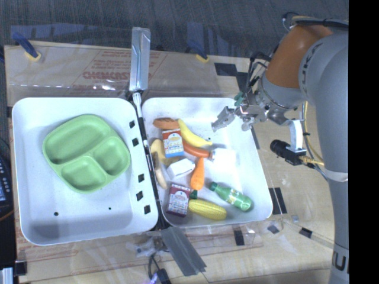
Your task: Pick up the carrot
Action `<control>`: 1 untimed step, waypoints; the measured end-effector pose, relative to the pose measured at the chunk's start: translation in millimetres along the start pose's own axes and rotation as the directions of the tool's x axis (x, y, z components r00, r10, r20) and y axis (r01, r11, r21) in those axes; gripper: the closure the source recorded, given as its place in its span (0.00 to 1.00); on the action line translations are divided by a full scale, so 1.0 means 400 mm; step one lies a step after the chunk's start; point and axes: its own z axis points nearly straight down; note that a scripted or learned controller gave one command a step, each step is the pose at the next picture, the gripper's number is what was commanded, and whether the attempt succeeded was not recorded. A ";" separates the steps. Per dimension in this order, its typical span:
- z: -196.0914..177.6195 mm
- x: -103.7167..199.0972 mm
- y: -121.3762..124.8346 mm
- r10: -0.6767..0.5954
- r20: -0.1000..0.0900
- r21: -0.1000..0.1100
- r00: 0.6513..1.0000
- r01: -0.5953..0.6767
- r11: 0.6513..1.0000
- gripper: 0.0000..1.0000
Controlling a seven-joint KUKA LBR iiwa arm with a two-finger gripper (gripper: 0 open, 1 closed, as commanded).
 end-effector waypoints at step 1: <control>0.172 0.062 -0.105 -0.290 0.006 -0.008 0.957 0.290 0.957 0.00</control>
